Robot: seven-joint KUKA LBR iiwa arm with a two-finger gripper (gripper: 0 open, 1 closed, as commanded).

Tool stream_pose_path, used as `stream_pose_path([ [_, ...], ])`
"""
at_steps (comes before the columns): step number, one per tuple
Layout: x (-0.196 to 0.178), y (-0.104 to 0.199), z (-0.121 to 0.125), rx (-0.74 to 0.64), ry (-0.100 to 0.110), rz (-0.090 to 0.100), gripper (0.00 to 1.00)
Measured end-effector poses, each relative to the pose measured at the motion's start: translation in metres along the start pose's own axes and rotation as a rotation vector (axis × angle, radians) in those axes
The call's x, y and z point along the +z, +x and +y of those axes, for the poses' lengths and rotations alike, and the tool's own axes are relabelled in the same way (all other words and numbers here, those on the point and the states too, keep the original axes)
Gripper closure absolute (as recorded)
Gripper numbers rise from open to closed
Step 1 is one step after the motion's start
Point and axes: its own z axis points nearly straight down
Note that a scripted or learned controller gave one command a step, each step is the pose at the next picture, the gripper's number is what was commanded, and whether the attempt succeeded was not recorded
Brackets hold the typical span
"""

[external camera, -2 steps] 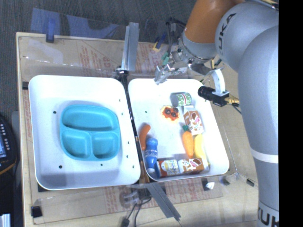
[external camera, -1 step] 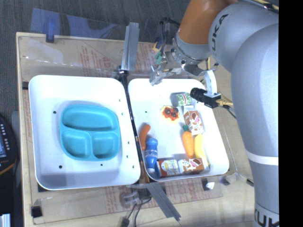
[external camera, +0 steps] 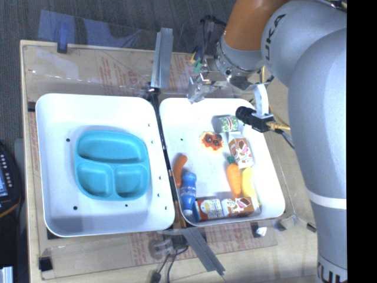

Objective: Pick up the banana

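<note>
Light is even and fairly bright across the bench, coming from above. The two white bins, left bin (external camera: 53, 158) and right bin (external camera: 177, 114), read nearly blown out, their inner walls losing detail to glare. A soft grey shadow lies around the blue tray (external camera: 112, 163) at the left of centre and along the lower wall of the left bin. The grey arm (external camera: 318, 99) at the right of the frame carries a broad soft highlight. Focus is moderate: small items at the lower centre look slightly soft, labels unreadable. The dark floor at the upper left shows grain.
</note>
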Motion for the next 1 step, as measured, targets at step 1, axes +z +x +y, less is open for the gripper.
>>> stream_pose_path([
  [1, 0.0074, -0.0199, -0.0017, 0.125, 0.0, 0.0, 1.0],
])
